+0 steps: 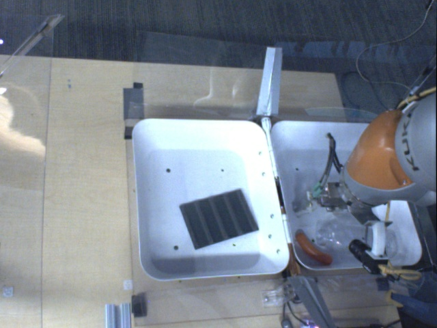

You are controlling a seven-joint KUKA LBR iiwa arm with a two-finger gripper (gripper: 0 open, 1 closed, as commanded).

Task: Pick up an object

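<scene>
Lab: wooden bench [75,183], 2 white bins [147,183].

There are two shallow white bins side by side on the bench, a left bin [171,149] and a right bin [300,149]. The left bin holds one thing, a dark ribbed rectangular panel [218,219] towards its front edge. The right bin holds one red sausage-shaped piece [313,248] at its front left corner, and just beside it what looks like one clear plastic item [332,236].
</scene>
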